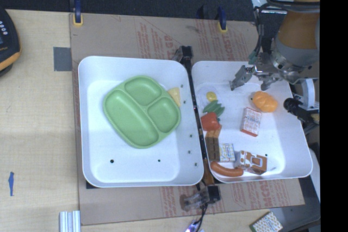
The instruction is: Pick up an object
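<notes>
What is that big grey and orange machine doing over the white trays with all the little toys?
That machine is a robot arm, and a computer program tells it how to move. The picture is taken by one camera fixed above the bench, looking down at a slant, and the arm reaches in from the right. At its end is a two-fingered metal hand, a bit like tongs. The fingers are spread apart, with nothing between them, above the right shallow white bin. In that bin lie small toy foods: a round orange fruit, a red and white packet, a red and green vegetable and a brown sausage. The left shallow white bin holds a green plastic plate with three sections. The robot's job is to pick up one object.
</notes>
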